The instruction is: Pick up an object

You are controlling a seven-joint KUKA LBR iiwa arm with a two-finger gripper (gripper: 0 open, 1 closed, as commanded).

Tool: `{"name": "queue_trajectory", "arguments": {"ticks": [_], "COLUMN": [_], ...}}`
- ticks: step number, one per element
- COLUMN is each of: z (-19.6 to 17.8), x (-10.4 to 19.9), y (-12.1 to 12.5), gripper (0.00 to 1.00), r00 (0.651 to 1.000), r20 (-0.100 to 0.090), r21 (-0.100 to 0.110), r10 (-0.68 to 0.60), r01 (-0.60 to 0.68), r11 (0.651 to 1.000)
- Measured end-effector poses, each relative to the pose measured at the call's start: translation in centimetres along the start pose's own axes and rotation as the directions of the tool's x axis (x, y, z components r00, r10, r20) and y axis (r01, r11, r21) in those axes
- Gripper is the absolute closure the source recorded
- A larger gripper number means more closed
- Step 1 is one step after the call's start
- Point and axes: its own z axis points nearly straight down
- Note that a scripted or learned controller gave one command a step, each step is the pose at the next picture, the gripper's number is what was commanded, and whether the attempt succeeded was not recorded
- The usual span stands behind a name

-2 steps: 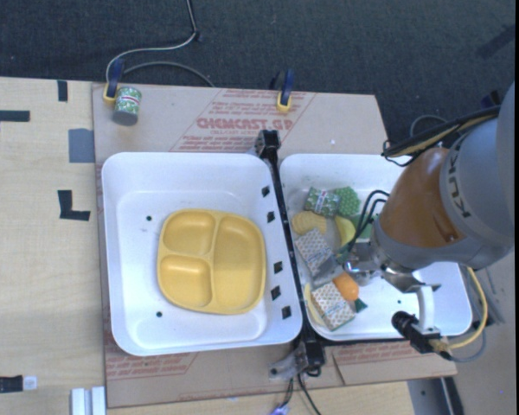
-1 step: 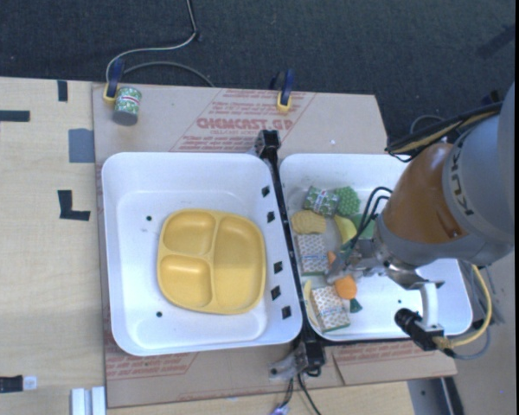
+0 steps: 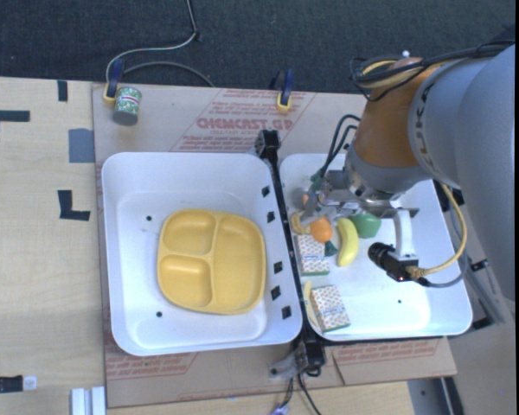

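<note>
- Banana (image 3: 349,242), yellow and slightly curved, lies in the right bin (image 3: 432,314), in its upper left part, with its long axis running nearly up and down the view; the upper end tilts a little toward the left, the lower end points toward the near edge of the bin.
- Just left of the banana's upper end sits a small orange fruit (image 3: 321,229), touching or nearly touching it; a green object (image 3: 366,225) lies just right of the banana's top, partly under the wrist.
- Gripper (image 3: 337,199) hangs over this cluster, just above the fruit; its fingers are hidden among the wrist hardware and the items, so I cannot tell whether they are spread or pressed together, and nothing can be seen held between them.
- A small patterned box (image 3: 311,254) lies beside the banana on its left, against the bin's left wall; a second patterned box (image 3: 329,307) lies nearer the front of the same bin, apart from the fruit.
- The arm (image 3: 432,119), grey with an orange band, reaches in from the right and covers the bin's upper right part; a black cable fitting (image 3: 389,260) hangs right of the banana.
- The left bin (image 3: 130,188) holds a yellow divided tray (image 3: 212,260), lying flat near its middle.
- Behind the bins, on the cardboard sheet (image 3: 233,124), stands a small can (image 3: 126,105) near the far left corner.
</note>
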Motion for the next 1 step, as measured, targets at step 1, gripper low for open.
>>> {"name": "queue_trajectory", "arguments": {"ticks": [1], "z": [-2.05], "x": [4.81], "y": [-0.57], "gripper": [1.00], "r00": [1.000], "r20": [0.000], "r21": [0.002], "r10": [0.000], "r01": [0.000], "r11": [1.000]}}
